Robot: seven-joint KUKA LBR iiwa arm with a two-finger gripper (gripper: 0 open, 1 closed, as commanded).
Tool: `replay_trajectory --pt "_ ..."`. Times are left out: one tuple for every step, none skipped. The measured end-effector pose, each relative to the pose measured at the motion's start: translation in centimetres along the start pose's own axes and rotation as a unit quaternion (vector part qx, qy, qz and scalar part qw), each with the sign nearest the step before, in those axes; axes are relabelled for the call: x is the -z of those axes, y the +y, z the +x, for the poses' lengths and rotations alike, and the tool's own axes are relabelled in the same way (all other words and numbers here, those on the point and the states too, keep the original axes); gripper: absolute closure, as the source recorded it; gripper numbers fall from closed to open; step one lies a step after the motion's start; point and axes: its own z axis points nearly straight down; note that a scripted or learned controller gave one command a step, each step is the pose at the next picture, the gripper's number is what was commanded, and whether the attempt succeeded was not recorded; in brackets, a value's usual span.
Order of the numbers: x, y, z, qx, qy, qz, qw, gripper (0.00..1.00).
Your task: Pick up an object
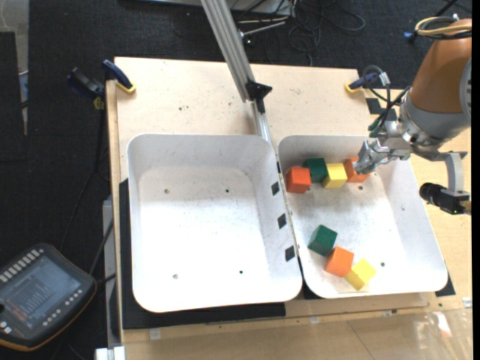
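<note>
The pale wooden bench top (195,96) carries two shallow white plastic bins side by side. The left white bin (150,201) has only its speckled floor to show. The right white bin (420,238) holds all the blocks.

The grey arm with its orange band (442,66) reaches in from the right, and its two-finger gripper (367,161) is down at the far right part of the right bin, right over a small orange block (352,172) that peeks out at its lower left. Whether the fingers are spread or pinching that block cannot be told; the wrist hides them.

The orange block at the gripper ends a far row: a yellow cube (335,175) touches it on the left, then a dark green cube (315,169) slightly farther back, then an orange-red cube (298,179) nearest the bin's left wall. The row's long axis runs left to right across the bin.

A second group lies near the front: a green cube (322,239), an orange cube (339,261) just beside it, and a yellow cube at the front (360,274) touching the orange one. This trio runs diagonally toward the front right. The cubes give no clear long axis of their own.

A grey handheld control pendant (37,295) sits at the lower left, off the bench.
</note>
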Motion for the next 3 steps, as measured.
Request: replay_trajectory --pt "0.6 0.9 6.3 0.0 0.001 0.0 1.0 1.0" --pt "1.6 1.5 11.4 0.0 0.0 0.0 1.0 1.0" --pt "0.5 1.1 16.8 0.0 0.001 0.002 1.0 1.0"
